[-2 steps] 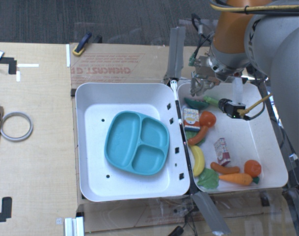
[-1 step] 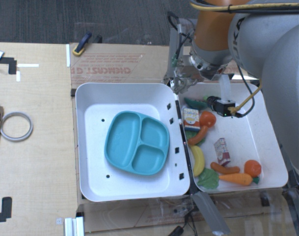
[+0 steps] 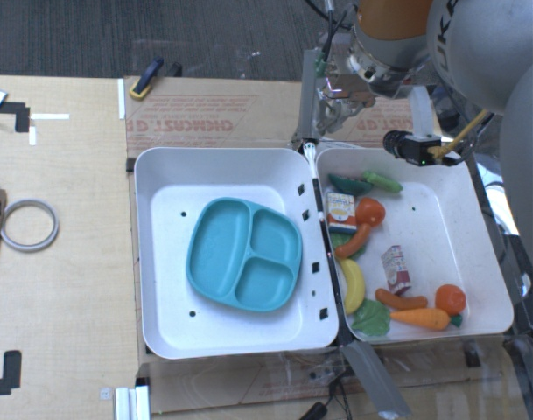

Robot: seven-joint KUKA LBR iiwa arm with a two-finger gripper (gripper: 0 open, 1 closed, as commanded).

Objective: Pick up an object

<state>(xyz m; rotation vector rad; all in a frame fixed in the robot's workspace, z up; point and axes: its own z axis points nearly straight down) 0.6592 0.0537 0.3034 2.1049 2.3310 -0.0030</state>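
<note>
The right bin [image 3: 476, 234] holds several toy foods: a green pepper [image 3: 364, 182], a small yellow box [image 3: 340, 208], a red tomato [image 3: 370, 211], a banana [image 3: 352, 285], a red-and-white packet [image 3: 396, 269], a carrot [image 3: 420, 318] and an orange ball [image 3: 451, 298]. My gripper [image 3: 317, 122] hangs over the back rim where the two bins meet, above and behind the food. It points down and nothing shows in its grasp. The grey wrist with its orange band [image 3: 396, 7] stands above it at the top right.
The left bin [image 3: 161, 234] carries a teal divided plate [image 3: 246, 254]. A roll of tape [image 3: 25, 224] lies on the wooden bench at the left. Cardboard [image 3: 213, 116] lies behind the bins, with a blue-yellow tool [image 3: 147, 78] on it.
</note>
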